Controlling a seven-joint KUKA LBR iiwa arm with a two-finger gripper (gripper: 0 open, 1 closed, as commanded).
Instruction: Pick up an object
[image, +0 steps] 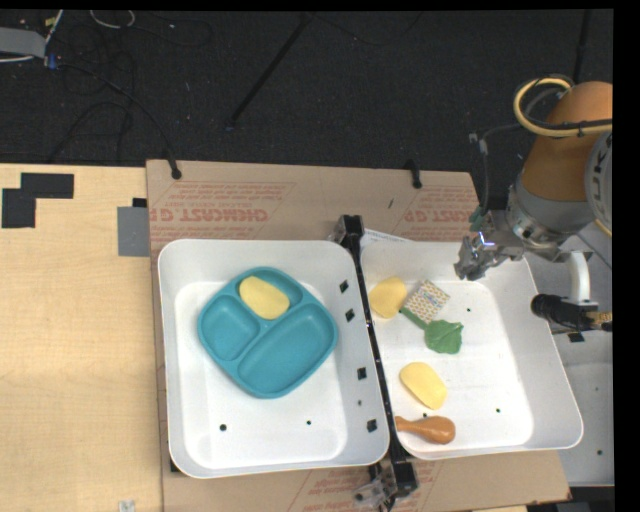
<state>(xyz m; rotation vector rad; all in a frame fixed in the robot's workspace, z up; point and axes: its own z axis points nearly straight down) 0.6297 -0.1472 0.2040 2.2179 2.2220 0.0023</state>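
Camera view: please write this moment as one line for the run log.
claw: above right bin, far corner, holds nothing | right bin: four items | left bin: teal plate with yellow piece

right bin (520, 340) | yellow pieces (423, 385), green sprig (443, 337), brown drumstick (430, 430), perhaps | lying flat

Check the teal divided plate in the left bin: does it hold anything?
Yes. The teal plate holds one yellow piece in its upper compartment; its other two compartments look bare.

arm from right, claw (474, 262) lowered
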